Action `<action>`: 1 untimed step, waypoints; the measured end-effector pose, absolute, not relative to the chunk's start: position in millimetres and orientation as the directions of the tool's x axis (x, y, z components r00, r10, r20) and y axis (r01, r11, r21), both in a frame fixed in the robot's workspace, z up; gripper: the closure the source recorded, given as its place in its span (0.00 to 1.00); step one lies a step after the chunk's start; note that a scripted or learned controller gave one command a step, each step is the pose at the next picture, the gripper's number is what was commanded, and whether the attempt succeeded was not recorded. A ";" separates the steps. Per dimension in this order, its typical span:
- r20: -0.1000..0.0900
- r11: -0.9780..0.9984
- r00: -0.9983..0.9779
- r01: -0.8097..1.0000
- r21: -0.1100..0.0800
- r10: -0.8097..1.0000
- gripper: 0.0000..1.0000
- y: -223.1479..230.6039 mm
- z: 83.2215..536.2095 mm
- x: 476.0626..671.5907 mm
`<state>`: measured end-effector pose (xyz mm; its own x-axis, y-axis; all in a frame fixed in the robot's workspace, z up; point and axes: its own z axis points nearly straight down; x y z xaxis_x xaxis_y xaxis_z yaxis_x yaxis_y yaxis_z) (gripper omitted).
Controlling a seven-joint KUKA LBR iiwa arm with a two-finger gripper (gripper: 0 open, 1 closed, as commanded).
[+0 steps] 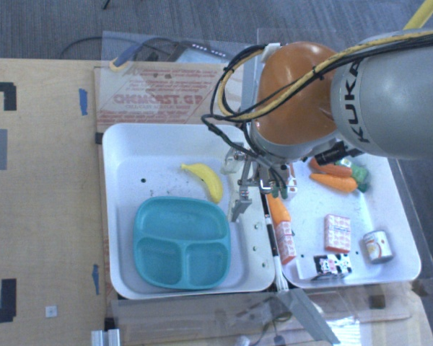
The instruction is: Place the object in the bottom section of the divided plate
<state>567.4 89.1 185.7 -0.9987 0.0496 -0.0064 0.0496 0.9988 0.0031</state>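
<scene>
Teal divided plate — banana just beyond rim

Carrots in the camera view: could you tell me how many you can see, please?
2. One carrot lies near the top of the right bin; a second carrot sits just above it, touching the arm's edge. The arm covers part of that bin, so more may be hidden.

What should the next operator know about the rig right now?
Pincer: over the left white bin, near its right wall, beside the teal divided plastic plate. Whether it is open or shut cannot be told.
Yellow banana: lies in the left bin, just above the plate.
Done: nothing is on the plate.
Left: grasp an object and set it in the plate's bottom section.
</scene>
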 end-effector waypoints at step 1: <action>-0.013 0.999 -0.999 0.051 0.007 0.051 1.00 89.7 197.0 569.2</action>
<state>569.2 89.7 197.0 -0.9986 0.0514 -0.0134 0.0513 0.9987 0.0074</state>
